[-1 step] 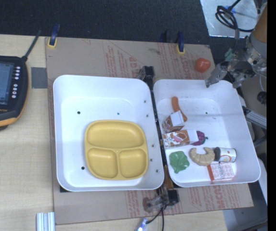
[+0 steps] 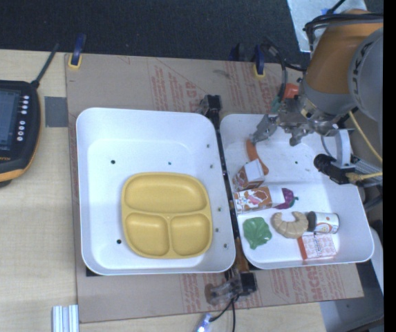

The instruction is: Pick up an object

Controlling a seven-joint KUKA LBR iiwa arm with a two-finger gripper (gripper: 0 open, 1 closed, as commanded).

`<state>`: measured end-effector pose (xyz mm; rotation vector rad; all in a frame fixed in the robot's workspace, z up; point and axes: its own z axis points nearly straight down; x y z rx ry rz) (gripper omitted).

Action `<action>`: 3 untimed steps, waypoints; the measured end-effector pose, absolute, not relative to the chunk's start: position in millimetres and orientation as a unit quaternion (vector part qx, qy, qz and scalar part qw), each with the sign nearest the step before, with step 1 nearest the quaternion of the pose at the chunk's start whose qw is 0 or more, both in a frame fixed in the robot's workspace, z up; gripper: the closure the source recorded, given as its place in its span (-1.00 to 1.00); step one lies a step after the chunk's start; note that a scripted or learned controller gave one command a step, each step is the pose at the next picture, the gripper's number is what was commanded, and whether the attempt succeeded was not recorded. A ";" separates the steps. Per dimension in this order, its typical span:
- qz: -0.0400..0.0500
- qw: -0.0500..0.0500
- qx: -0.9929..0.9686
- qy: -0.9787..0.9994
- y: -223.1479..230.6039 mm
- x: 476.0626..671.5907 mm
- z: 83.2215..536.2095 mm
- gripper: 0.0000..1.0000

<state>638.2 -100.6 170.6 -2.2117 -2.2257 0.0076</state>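
My gripper (image 2: 279, 134) hangs over the far end of the right bin (image 2: 353, 206), fingers spread open with nothing between them. Just below and left of it lies an orange carrot-like stick (image 2: 256, 152). Nearer the bin's left wall are a small brown carton (image 2: 248, 176) and a red-and-white box (image 2: 253, 199) with a purple eggplant (image 2: 288, 198) beside it. Along the near side lie a green pepper (image 2: 256, 232), a croissant (image 2: 290, 224), a small can (image 2: 323, 222) and a red-and-white packet (image 2: 318, 246).
The left bin (image 2: 101, 151) holds a yellow divided plate (image 2: 166, 214). A tablet with an orange rim (image 2: 4, 130) lies on the bench at far left. The arm's orange band (image 2: 339, 54) and cables rise at the right bin's far right corner.
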 end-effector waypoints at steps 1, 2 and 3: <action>0.003 0.002 -0.704 -0.710 -93.9 655.3 90.5 -1.00; 0.001 0.000 -0.706 -0.709 -108.9 656.4 92.1 -1.00; 0.002 0.000 -0.705 -0.709 -109.6 656.6 102.6 1.00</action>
